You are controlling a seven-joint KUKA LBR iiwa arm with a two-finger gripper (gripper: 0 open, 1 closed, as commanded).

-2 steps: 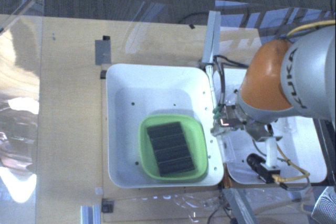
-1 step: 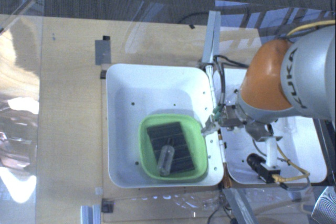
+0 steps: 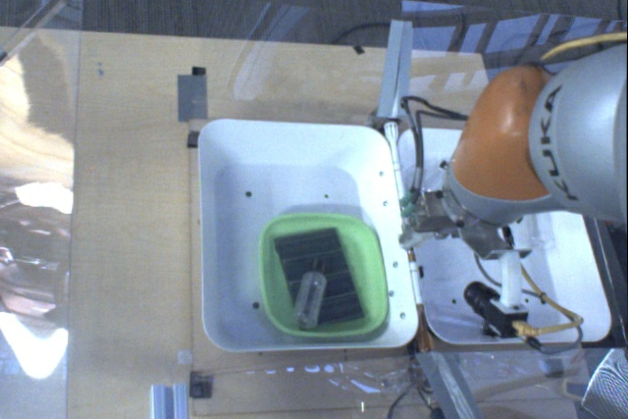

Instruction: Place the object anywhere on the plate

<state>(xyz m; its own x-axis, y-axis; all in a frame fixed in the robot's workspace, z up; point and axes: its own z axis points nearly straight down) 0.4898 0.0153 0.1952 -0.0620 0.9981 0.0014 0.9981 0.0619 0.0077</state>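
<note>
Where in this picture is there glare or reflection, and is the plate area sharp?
Camera view: strong glare on the clear panel at the left edge, faint reflections along the bench front; the green plate and the clear cylinder on it are fairly sharp, evenly lit.

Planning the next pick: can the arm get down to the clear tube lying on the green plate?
Probably yes. The clear tube lies uncovered on the green plate in the left bin, nothing over it; the arm hangs above the right bin.

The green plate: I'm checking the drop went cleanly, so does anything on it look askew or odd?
Nothing stands out. The green plate sits flat in the left bin, and the clear object lies on it, tilted slightly, within the rim.
</note>
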